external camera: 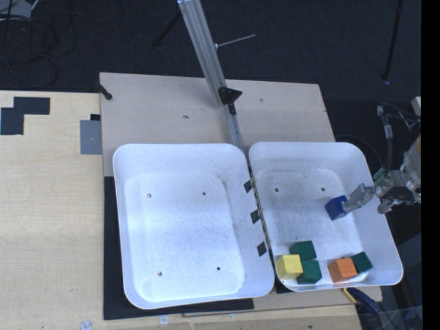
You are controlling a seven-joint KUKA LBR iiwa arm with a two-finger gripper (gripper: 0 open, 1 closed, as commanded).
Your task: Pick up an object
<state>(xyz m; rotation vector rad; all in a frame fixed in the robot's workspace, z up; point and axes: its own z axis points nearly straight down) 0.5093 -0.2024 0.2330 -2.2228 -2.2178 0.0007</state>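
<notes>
Touching the jaws' tip, blue block (335,207).

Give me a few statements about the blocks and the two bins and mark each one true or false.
1. All the blocks lie in the right white plastic bin. True.
2. The small blue block sits apart from the others. True.
3. The yellow cube lies in the left white plastic bin. False: it lies in the right bin, near its front edge.
4. The orange cube touches the blue block. False: it lies apart, beside a dark green block.
5. The pincer is beside the blue block. True.
</notes>
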